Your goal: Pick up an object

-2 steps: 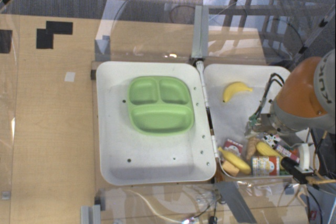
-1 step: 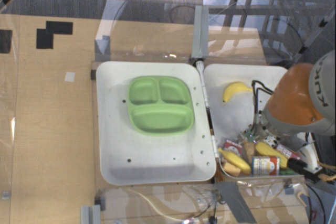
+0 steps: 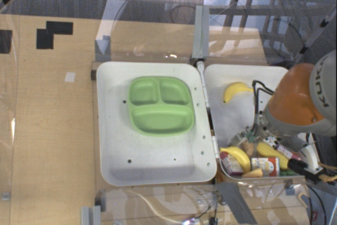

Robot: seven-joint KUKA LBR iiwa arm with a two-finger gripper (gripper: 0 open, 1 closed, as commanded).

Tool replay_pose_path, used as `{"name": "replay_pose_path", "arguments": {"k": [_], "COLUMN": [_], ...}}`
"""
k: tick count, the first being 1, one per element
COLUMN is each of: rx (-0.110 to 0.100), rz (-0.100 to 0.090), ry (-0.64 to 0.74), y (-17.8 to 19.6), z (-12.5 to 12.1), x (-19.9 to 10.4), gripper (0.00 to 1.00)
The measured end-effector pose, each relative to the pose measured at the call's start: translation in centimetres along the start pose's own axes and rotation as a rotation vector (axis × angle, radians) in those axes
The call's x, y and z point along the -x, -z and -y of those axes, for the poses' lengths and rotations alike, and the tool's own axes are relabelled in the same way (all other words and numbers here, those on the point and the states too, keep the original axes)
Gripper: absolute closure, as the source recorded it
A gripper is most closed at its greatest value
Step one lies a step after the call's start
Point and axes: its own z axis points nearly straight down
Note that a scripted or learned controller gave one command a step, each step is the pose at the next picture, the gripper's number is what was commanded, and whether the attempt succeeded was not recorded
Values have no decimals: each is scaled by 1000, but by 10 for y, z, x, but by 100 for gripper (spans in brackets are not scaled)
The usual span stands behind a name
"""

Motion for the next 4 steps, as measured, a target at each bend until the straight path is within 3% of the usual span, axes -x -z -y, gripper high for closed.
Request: {"name": "replay_pose_path", "arguments": {"k": [1,2,3,4], "rx": [-19,-10,1,-15], "rz": [-16,-15,-12,-18], "ry": [-147,83,83,173], "y": [92,-2,11,105], "z": [-45,1,-4,-70], "x": [-32,-7,-7,-25], "gripper": [0,0,100,100]}}
